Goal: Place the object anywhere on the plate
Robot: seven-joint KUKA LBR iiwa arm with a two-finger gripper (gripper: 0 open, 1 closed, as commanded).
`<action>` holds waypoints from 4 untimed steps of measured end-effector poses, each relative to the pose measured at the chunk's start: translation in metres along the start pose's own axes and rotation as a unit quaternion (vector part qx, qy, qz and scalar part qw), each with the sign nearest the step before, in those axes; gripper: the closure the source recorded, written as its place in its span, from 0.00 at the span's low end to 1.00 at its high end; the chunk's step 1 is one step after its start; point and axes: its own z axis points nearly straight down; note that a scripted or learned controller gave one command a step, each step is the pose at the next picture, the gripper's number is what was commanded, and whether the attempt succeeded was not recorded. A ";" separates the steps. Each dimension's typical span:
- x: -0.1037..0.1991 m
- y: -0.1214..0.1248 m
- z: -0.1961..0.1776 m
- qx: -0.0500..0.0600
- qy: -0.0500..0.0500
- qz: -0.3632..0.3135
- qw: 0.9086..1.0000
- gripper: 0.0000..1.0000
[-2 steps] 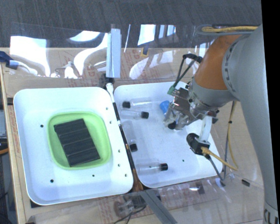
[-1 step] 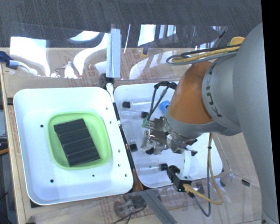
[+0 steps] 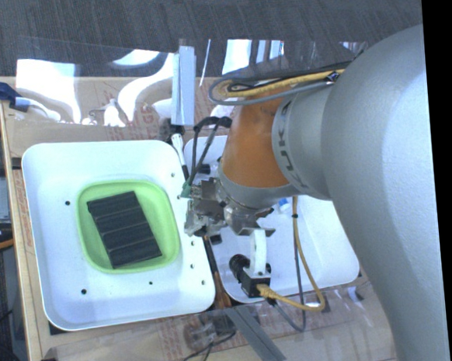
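The black block (image 3: 124, 227) is lying on the green plate (image 3: 167, 219) beside the claw (image 3: 205, 213); whether it's spread, I cannot tell. Lifting straight up seems safest.

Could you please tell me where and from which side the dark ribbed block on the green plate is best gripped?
Probably from straight above, across the middle of the dark ribbed block, closing on its two long edges. It lies flat on the green plate, so its sides are low, and its narrower width looks the easier span.
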 end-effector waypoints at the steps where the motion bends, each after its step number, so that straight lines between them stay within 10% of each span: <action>1: 0.000 0.000 0.000 0.000 0.000 0.000 1.000 0.00; 4: -0.114 0.107 -0.018 -0.001 0.000 -0.072 0.997 0.00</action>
